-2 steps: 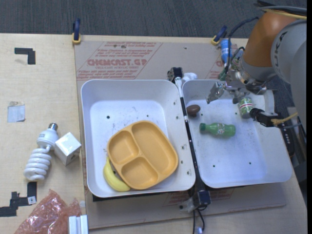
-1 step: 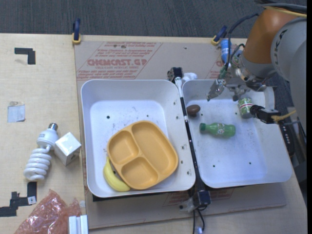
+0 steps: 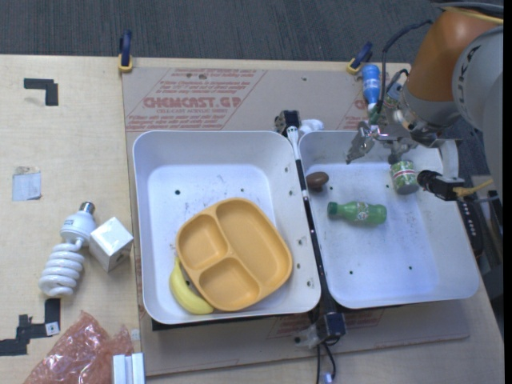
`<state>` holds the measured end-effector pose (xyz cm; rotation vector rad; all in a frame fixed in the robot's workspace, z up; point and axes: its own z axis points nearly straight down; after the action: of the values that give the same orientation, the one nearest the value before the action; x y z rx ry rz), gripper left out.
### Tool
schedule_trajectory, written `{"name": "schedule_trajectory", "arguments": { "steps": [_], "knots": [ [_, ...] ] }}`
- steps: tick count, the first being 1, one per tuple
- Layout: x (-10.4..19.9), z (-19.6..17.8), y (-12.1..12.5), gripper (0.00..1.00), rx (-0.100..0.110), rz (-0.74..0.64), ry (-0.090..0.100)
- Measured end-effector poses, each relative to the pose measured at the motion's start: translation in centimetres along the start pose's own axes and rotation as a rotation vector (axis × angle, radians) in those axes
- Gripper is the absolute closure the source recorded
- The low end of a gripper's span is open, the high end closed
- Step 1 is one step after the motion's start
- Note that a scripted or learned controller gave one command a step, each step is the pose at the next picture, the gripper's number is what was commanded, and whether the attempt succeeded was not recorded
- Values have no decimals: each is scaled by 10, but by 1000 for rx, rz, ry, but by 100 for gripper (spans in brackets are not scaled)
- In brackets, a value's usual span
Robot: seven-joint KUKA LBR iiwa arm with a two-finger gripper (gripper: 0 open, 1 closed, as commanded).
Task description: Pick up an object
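Closest to the lens is a crumpled pinkish-red mesh bag point(image 3: 84, 349), down at the bottom left corner on the surface point(image 3: 64, 158).

Biggest things next: two white bins sit side by side, touching along the middle. The left bin point(image 3: 208, 154) is mostly taken up by a yellow-orange divided tray point(image 3: 232, 253) with three compartments, sitting a bit tilted toward the near corner. The right bin point(image 3: 416, 270) is where the arm is busy. The grey arm point(image 3: 472, 54) with its orange band comes in from the top right, and the pincer point(image 3: 382, 141) hangs over the far edge of the right bin. Honestly can't tell whether it's wide or narrow from this angle, too much clutter around it, and I can't see anything clearly caught in it.

Pickable stuff in the right bin: a green bottle point(image 3: 357, 213) lying on its side near the middle, a small jar with a green label point(image 3: 404, 176) just beside the pincer on the near side, and a little brown lump point(image 3: 318, 181) close to the dividing wall. Whether the jar touches the pincer, no idea.

Out on the surface to the left there's a white spiral light bulb point(image 3: 66, 250) lying down, with a white cube point(image 3: 112, 242) right next to it.

A banana point(image 3: 186, 293) pokes out from under the tray's near left edge.

Smallest: two blue clamps point(image 3: 126, 52) pin the far corners of the board.
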<state>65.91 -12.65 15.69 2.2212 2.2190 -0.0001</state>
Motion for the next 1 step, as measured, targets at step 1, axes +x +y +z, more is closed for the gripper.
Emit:
{"name": "schedule_trajectory", "arguments": {
  "steps": [1],
  "knots": [
    [30, 27, 0, 0, 1, -3, 1]
  ]
}}
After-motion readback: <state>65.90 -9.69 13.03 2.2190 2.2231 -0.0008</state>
